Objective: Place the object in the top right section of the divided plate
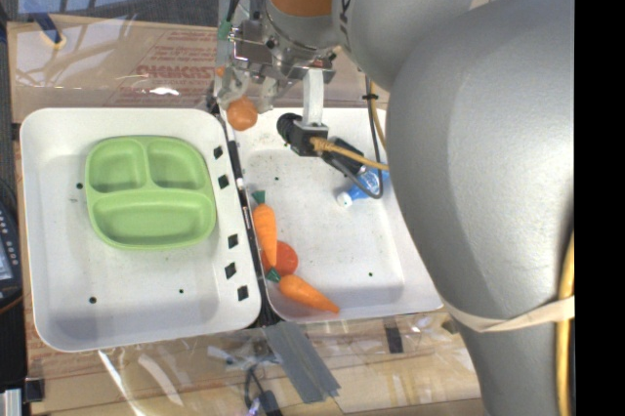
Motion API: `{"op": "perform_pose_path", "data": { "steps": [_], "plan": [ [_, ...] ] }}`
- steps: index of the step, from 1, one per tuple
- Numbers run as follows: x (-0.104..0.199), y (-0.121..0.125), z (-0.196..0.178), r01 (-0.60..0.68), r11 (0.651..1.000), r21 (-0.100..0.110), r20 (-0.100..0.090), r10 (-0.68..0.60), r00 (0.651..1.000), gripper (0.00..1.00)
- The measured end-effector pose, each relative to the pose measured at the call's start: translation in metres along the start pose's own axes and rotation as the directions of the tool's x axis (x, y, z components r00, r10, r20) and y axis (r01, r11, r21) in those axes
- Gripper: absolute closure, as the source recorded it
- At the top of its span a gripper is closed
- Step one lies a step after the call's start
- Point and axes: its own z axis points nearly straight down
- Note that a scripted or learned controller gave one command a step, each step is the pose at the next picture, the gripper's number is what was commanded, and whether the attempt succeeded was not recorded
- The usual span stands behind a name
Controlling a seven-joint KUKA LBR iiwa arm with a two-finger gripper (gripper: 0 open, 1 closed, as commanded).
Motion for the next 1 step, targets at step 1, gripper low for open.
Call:
{"op": "perform_pose_path", "data": {
  "steps": [1],
  "plan": [
    [-0.0339, 0.0053, 0.0518, 0.263, 0.965, -0.006, -0.003, -0.263, 0.965, 1.0]
  ]
}}
